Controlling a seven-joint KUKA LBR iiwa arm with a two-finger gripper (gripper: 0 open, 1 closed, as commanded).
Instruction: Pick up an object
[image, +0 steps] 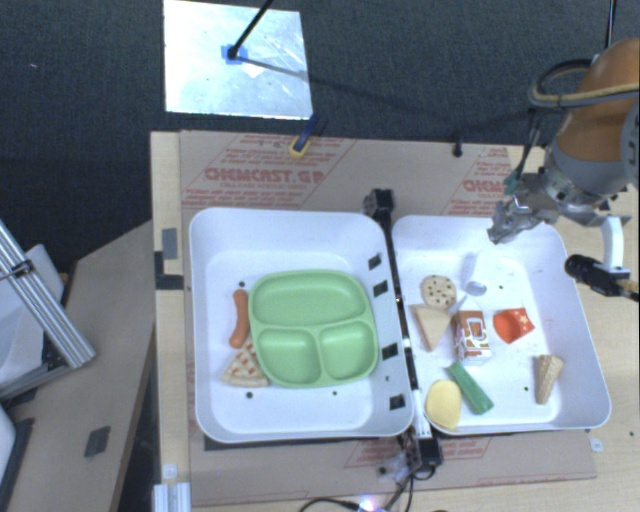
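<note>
Camera view. Hovers over the far end of the right bin (548, 292), the gripper (501, 228), high above the floor and off to the side of every piece. Spread or closed: cannot tell, too blurred and too small at this slant. Holds nothing visible.

Nothing singled out yet as the object to take. Nearest candidates, in the right bin: a pale scrap (473, 288), a round cookie (437, 291), a cheese wedge (432, 326), a small carton (472, 336), a red packet (514, 324). Nearer the camera: a cone (546, 377), a green stick (469, 388), a yellow fruit (444, 403).

Risks, as a judgement:
- Crowding. Wedge touching carton, stick just beside fruit; likely to nudge a neighbour or pinch two at once.
- Flat pieces. Cookie and packet lying low on the floor; easy to close above them and come up with nothing.
- Rounded fruit, apt to squirt out sideways.
- Descent from here, straight down, close to the bin's far wall; likely to strike the rim or land on bare plastic.

Hard to make out:
- The pale scrap: shape and material unclear, nearly lost against the white.
- The arm (600, 110): cut off at the right edge.
- In the left bin (215, 262), a green divided plate (310, 330), with a sausage (240, 315) and a slice (245, 368) just beside its left rim; whether touching it, unclear.
</note>
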